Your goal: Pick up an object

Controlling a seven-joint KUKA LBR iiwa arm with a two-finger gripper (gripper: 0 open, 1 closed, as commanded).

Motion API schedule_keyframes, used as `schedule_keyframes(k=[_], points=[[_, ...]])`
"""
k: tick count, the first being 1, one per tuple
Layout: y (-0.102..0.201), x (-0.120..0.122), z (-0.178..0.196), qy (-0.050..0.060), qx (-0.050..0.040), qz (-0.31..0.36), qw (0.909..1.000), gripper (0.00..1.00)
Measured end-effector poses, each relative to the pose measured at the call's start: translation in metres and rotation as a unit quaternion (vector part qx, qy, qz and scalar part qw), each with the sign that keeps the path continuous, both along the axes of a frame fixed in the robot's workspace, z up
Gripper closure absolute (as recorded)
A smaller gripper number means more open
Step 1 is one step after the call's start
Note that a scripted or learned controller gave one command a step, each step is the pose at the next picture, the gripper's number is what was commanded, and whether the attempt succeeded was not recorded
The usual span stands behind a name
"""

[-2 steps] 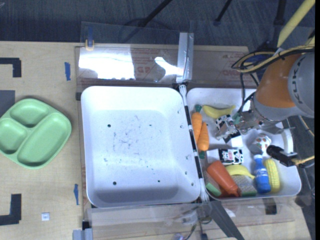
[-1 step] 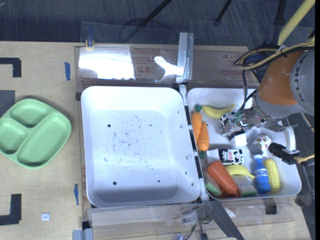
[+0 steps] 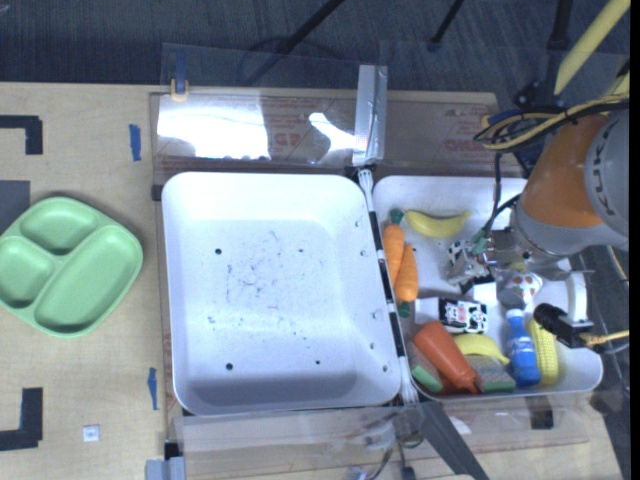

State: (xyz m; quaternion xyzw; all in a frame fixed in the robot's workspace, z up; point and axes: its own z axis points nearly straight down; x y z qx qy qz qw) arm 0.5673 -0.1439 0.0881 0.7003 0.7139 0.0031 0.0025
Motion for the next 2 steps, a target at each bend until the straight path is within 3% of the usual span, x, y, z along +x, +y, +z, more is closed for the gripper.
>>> schedule_keyframes(k=[1, 2], points=[[-0.017, -0.019, 0.048, 0.003, -0.0009, 0.053, 0.9986, 1.00], [-0.046, -0.026, 0.124, 0.004, -0.0010, 0.077, 0.9970, 1.00]])
